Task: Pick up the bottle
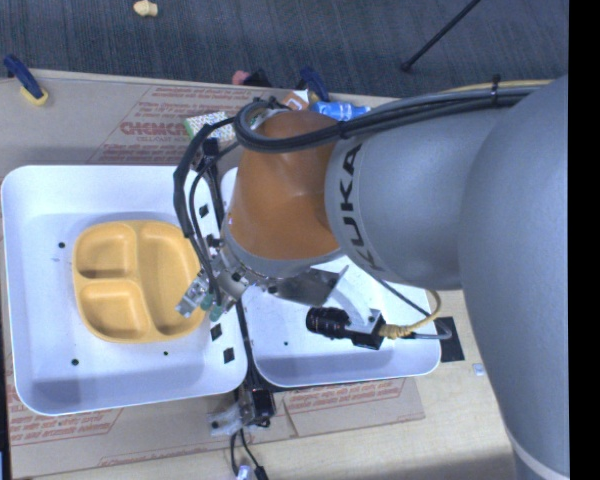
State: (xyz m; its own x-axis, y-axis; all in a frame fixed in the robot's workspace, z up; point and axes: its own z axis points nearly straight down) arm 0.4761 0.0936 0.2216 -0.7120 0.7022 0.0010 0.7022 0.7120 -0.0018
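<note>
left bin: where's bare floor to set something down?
Left bin: bare floor along its top edge above the yellow divided tray, down the left wall beside it, and across the near strip below it. Crowded at the right, where the hand hangs over the tray's right rim by the divider.

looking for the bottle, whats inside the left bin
A yellow tray lies in the left bin, the hand at its right edge. The arm covers the bin's upper right corner.

Place: robot lab | arm (430, 188): big grey KUKA over bench (450, 408) | two white bins (20, 268) on printed cardboard (140, 128), blue clamps (25, 78) at edge | floor: grey carpet (280, 18), stand leg (460, 18)
</note>
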